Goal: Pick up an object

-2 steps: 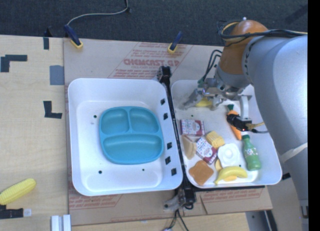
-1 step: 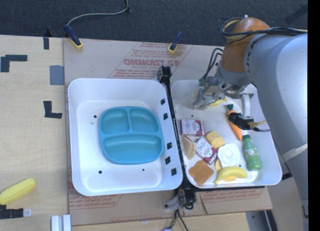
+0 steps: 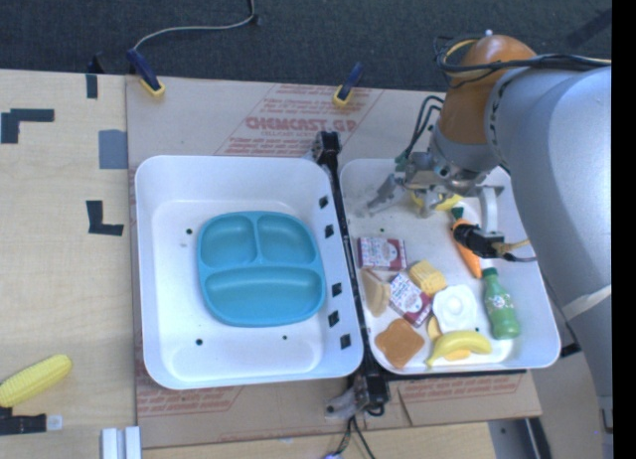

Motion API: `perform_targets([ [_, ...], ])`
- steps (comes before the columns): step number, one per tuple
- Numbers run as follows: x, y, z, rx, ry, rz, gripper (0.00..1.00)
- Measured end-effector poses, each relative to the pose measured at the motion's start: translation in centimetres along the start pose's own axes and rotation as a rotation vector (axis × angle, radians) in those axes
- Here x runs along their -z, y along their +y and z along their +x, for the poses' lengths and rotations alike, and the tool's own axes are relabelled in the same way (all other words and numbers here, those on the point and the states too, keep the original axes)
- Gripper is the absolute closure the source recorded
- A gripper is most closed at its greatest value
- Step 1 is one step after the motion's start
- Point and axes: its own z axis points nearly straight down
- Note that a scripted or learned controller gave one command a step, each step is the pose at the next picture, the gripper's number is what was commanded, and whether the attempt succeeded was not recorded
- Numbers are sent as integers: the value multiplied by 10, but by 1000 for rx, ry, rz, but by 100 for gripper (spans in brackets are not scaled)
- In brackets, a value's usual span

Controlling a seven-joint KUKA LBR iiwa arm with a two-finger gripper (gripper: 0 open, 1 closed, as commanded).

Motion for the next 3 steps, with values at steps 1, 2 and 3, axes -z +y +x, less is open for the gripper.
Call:
perform_targets([
  [1, 10, 0, 0, 0, -1, -1, 100],
  [2, 9, 0, 0, 0, -2, 0, 0],
  [3, 19, -1, 0, 0, -2, 0, 100],
])
